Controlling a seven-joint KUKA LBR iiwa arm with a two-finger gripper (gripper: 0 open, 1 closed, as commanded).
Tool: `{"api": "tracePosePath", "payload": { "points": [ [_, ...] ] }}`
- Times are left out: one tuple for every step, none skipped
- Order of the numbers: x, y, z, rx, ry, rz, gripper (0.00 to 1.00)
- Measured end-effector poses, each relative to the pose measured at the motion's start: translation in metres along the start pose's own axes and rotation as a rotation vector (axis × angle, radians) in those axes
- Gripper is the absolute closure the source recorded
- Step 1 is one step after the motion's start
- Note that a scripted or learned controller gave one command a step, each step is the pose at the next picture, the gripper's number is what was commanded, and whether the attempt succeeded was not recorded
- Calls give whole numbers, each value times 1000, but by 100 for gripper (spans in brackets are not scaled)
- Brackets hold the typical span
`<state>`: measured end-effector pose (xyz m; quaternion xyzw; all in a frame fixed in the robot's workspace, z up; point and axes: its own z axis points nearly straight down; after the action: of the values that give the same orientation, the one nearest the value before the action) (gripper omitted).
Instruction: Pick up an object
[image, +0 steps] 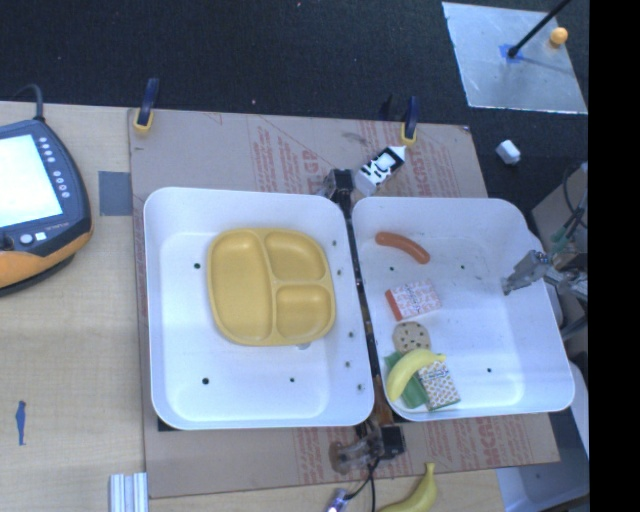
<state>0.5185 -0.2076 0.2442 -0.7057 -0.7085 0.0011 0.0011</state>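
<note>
Scanning from the near edge of the right bin (520, 395), I see a banana (408, 370) lying against a small patterned packet (438, 384) in the near-left corner, a round cookie (410, 336) just behind them, then a red-checked wrapper (413, 298), and farthest back a sausage (402, 247), its long axis running left to right with a slight tilt. My gripper (522, 272) sits at the bin's right wall, and I can't tell whether it's released or clenched. Every candidate lies to its left in the camera view; I judge the wrapper nearest, the sausage next. The left bin (170, 330) holds a yellow divided tray (270, 286).
</note>
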Motion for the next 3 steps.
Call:
{"api": "tracePosePath", "payload": {
  "points": [
    [114, 29, 83, 2, 0, -3, 0],
    [109, 71, 148, -4, -1, -2, 0],
    [108, 71, 138, -3, -3, -4, 100]
  ]
}}
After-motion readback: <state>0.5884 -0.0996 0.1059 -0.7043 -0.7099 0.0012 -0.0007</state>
